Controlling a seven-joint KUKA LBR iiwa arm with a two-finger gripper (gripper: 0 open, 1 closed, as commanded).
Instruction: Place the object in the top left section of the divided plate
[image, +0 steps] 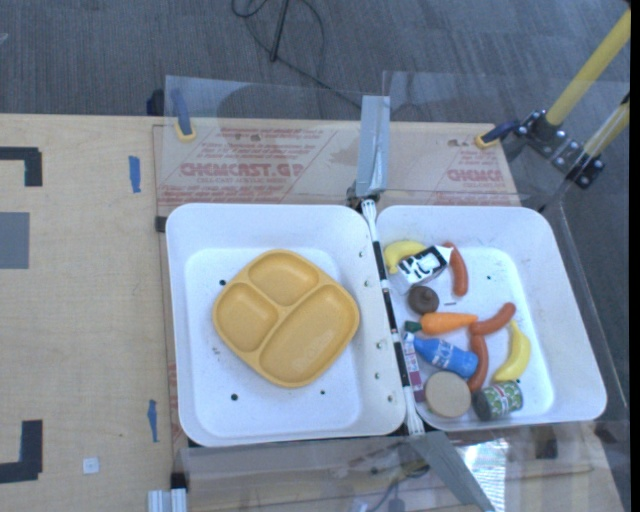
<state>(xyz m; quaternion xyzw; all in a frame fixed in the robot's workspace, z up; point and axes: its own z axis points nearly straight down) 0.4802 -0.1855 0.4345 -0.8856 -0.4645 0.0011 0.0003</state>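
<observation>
Divided plate (286, 318), yellow, lies askew in the left bin (200, 400); toy foods (447, 323) crowd the right bin (562, 335).

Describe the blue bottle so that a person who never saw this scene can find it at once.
Look at the right white bin, where the toy food lies in a pile. Near its left wall, just below the orange carrot and above the round tan disc, lies the blue bottle on its side. It is the one blue item there.
</observation>
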